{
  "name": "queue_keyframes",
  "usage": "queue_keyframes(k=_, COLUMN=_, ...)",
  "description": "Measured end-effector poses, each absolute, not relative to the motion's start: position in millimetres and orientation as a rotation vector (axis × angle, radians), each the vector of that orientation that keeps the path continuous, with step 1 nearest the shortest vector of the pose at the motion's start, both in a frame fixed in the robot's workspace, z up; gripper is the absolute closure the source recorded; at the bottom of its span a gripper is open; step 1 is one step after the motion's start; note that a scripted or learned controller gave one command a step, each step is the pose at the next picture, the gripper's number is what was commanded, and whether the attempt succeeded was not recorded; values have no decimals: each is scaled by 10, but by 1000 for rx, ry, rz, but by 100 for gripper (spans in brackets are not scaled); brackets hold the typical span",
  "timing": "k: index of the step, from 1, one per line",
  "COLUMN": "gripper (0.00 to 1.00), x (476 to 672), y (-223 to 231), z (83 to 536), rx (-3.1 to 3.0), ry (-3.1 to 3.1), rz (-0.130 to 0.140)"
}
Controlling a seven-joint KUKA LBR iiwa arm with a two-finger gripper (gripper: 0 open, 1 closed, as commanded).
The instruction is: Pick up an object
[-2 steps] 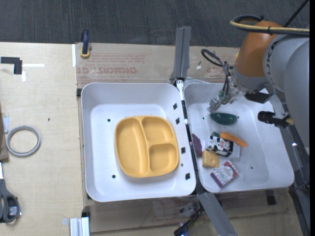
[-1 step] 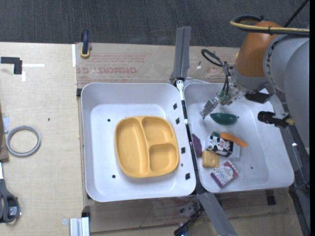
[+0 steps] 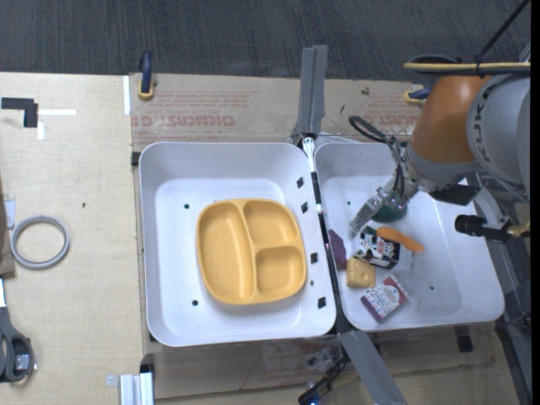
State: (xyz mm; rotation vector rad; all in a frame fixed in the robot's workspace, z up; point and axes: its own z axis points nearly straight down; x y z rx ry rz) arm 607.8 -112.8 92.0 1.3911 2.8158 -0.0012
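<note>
The arm reaches down into the right bin [image 3: 472, 302], and the end effector [image 3: 377, 209] hangs low over its upper-left part, tilted toward the dividing wall. Whether it is clenched or released, I cannot tell from here; the tip is a small dark and silver tangle, and nothing I can make out sits in it. So the pick looks not yet done: no object is lifted.

The candidates lie just below the end effector. Closest is an orange carrot-shaped piece [image 3: 402, 239], just beneath and slightly to its right, lying across a black-and-white packet [image 3: 376, 249]. Further down sits a tan block [image 3: 360, 272], and beyond that a reddish pouch [image 3: 385, 298] near the bin's lower slope. A dark purple thing [image 3: 337, 245] leans close to the dividing wall, down and to the left.

Away to the end effector's left, across the wall, the left bin [image 3: 169, 226] holds a yellow divided plate [image 3: 251, 250], well apart from the action.

Room to move: the cluster is crowded, pieces touching or overlapping, so a clean grip on one item may be awkward. The dividing wall is near on the left, tight for any sideways approach there. To the right and lower right of the end effector the bin floor is open, which I'd judge the easier side. What's left: settle on one item, close on it, lift.
</note>
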Motion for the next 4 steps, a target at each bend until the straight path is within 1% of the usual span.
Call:
queue_keyframes(k=1, gripper=0, x=6309, y=-1123, z=922, rx=1828, ry=2553, rz=-1)
queue_keyframes(k=2, gripper=0, x=5839, y=-1221, z=916, rx=1828, ry=2554, rz=-2)
queue_keyframes(k=3, gripper=100, x=5844, y=-1227, z=1009, rx=1826, ry=2554, rz=-3)
queue_keyframes(k=4, gripper=100, x=5645, y=-1753, z=1498, rx=1835, ry=2547, rz=-1)
